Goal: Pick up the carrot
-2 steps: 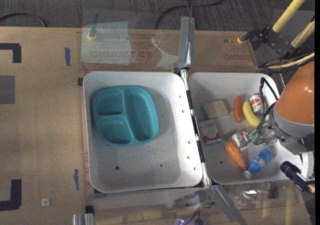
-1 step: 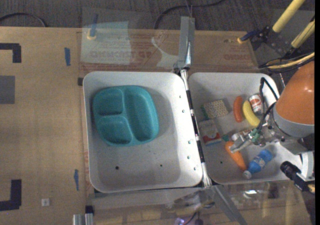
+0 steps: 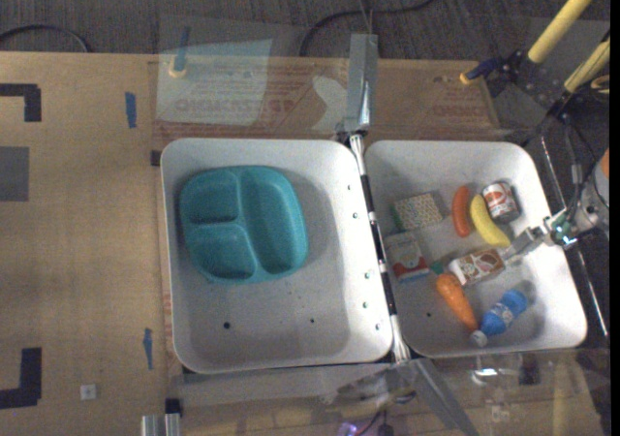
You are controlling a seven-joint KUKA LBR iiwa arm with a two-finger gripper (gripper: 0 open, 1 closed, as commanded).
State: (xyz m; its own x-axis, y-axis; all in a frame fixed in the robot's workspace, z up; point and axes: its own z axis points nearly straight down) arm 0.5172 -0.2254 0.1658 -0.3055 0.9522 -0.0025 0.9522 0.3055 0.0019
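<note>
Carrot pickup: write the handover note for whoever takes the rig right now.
Gripper: low over the right bin, near its right side, beside the small carton. Nothing visibly held.
Carrot: lying in the right bin, lower middle, just below-left of the carton and left of the blue bottle. Not picked up.
Also in that bin: banana, can, an orange sausage-shaped item, two small boxes.
Left bin: holds the teal divided plate.
Done: nothing yet.
Left: move the gripper down-left to the carrot, grasp it, lift.
</note>
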